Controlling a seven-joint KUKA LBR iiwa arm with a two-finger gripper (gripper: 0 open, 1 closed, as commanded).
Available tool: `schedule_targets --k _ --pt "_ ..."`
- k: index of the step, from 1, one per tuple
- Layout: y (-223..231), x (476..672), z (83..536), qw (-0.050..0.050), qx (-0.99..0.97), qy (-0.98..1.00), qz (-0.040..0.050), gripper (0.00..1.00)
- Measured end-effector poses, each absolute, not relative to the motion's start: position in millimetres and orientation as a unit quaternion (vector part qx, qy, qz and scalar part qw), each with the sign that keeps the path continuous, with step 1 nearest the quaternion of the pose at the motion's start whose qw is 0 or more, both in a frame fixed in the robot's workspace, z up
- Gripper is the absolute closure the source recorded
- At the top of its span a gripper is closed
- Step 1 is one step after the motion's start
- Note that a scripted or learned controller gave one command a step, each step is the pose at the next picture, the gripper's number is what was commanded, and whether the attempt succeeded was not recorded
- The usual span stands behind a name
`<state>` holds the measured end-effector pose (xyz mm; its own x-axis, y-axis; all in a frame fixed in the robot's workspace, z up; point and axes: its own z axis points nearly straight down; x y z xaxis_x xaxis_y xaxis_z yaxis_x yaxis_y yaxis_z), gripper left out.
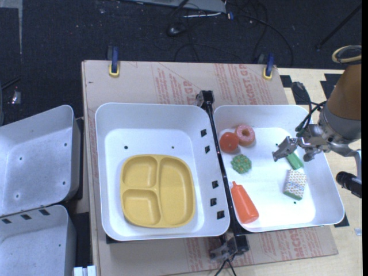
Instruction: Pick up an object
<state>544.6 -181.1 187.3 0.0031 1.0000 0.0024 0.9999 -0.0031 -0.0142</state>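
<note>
The right bin (270,223) holds a red tomato (229,142), a pink ring-shaped donut (245,134), a green knobbly ball (241,164), an orange carrot-like piece (244,203), a patterned white block (295,184) and a small green piece (295,160). My gripper (293,148) hangs over the bin's right side, right above the green piece, with its dark fingers pointing left. The arm comes in from the right edge with its orange band (348,94) showing.
In the left bin (109,154) lies a yellow divided tray (157,190). A black divider with clips (215,171) runs between the two bins. Two more white bins (34,154) sit off the bench at left. Yellow clamps (114,62) hold the board's far edge.
</note>
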Motion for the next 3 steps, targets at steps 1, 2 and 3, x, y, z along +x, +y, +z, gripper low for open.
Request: schedule_targets --k 1,2,3 --pt "-180 547.9 195 0.0 -0.707 -0.707 0.0003 0.0" --pt "-188 554.5 142 0.001 -0.708 -0.707 0.001 0.0" --pt "-188 557.1 94 -0.004 -0.707 -0.707 -0.0015 0.0"
